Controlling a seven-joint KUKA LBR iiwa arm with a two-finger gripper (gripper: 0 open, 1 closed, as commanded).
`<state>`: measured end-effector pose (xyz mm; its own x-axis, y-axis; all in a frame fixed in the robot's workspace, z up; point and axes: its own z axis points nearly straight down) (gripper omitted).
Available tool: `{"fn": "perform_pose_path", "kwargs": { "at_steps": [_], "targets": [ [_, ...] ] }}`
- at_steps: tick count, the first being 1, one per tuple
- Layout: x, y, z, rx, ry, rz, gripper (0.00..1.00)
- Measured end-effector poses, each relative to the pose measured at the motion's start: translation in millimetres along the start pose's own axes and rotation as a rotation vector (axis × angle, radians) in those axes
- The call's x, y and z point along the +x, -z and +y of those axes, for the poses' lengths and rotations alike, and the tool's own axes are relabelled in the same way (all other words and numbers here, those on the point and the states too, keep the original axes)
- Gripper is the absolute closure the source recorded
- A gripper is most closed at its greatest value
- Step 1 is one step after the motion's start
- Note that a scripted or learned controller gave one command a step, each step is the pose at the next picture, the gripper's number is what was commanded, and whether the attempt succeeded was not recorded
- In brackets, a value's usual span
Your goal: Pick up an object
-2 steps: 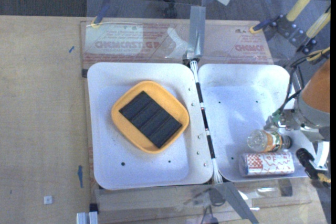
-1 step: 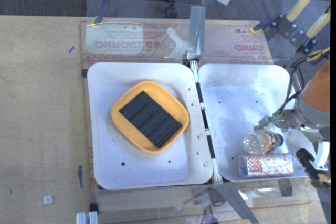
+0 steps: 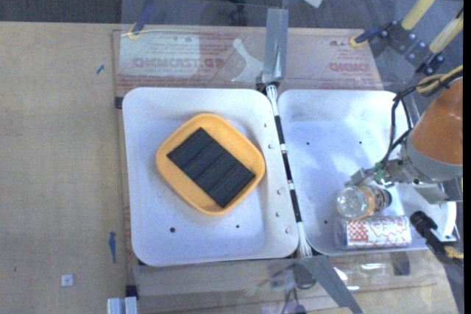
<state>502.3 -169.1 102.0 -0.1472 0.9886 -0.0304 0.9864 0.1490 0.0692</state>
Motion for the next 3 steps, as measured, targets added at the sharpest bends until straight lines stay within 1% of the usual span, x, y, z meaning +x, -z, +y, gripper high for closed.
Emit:
{"fn": "perform_pose_path", "kwargs": {
  "at_steps": [1,2,3],
  "targets": [
    [13.4,-0.1,1.4,0.002,-0.011,0.001,0.0],
    [-28.1,-15.4,8.1,0.065,-0.465,0.01,0.0],
    [53.0,-2.3,3.7,0.012,-0.261,0.004,0.0]
  ]
}}
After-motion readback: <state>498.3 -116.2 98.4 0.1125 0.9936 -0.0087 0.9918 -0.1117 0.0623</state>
